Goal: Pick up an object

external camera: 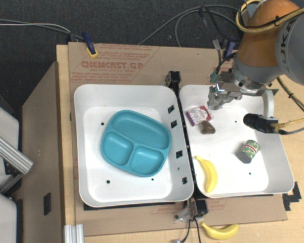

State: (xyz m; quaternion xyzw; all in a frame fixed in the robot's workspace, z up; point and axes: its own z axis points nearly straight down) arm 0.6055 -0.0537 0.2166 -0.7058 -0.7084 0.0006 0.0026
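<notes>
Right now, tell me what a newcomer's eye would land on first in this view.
The teal plastic divided plate lying in the left white bin stands out most. Next comes the orange-banded grey arm at upper right, its end effector over the right white bin. A yellow banana lies near that bin's front edge.
</notes>
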